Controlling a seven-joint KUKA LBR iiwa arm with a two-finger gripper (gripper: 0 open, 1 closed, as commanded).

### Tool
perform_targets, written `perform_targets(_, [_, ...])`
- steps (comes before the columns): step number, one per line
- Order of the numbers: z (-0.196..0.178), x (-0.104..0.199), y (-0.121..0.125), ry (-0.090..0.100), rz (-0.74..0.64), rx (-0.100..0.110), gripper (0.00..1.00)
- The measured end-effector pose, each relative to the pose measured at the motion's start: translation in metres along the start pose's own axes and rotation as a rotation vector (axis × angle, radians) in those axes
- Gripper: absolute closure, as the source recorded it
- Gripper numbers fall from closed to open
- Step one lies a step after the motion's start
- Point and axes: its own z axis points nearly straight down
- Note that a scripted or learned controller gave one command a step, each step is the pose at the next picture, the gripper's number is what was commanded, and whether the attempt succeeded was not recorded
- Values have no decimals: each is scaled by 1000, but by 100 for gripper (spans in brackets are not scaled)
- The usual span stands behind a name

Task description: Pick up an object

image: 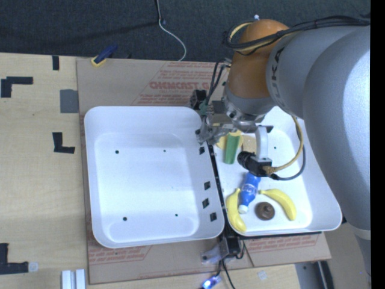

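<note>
The KUKA arm, grey with an orange band above the wrist, reaches in over the right bin, the landmark for all positions below. The left bin adjoins that bin along its left wall and holds nothing but 4 small dark marks on its floor. Both bins rest on a cardboard sheet.

Inside the right bin lie 5 candidate objects. A yellow banana curves across its lower middle. A second yellow piece lies against its lower left wall. A blue-and-white tube lies between these 2, pointing toward the bin's near edge. A green cylinder stands in its upper left part, touching a pale yellow block beside it. A small brown disc sits just under the banana's arc.

The gripper hangs over the bin's upper left part, directly above the green cylinder and pale block. Its opening cannot be told, since the wrist housing and cables cover the tips.

Judged step: approach or descent onto a target, with no object seen lifted. The next move likely calls for closing on 1 item alone; the cylinder and block touch, so a grasp may catch both or slip off.
</note>
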Motion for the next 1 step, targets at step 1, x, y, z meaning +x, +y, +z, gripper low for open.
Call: perform_targets(1, [10,-7,-40,-1,4,3,100])
